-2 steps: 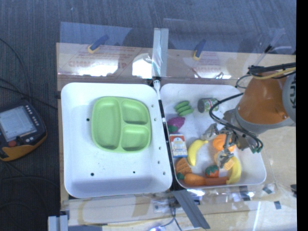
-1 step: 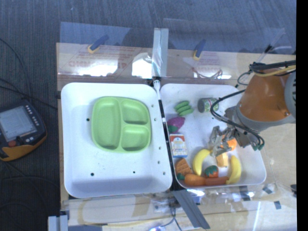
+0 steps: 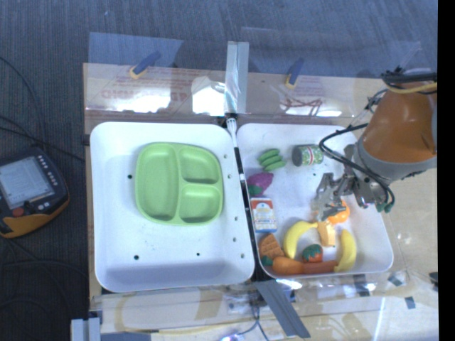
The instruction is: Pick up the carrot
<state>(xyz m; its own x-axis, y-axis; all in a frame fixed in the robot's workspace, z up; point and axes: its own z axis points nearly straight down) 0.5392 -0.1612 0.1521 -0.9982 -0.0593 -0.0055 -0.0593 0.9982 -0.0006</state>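
The carrot [image 3: 302, 266] is seen low in the right bin [image 3: 370, 190], the end effector [image 3: 328, 201] above it, its state indeterminable; a lowered, centred approach is advised.

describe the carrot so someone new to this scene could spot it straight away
Start at the right-hand shallow white bin and go to its near edge, the one lowest in the camera view. There the long orange toy carrot lies flat along the wall, below the curved yellow plastic banana. Unlike the bananas, it is orange, straight and tapered.
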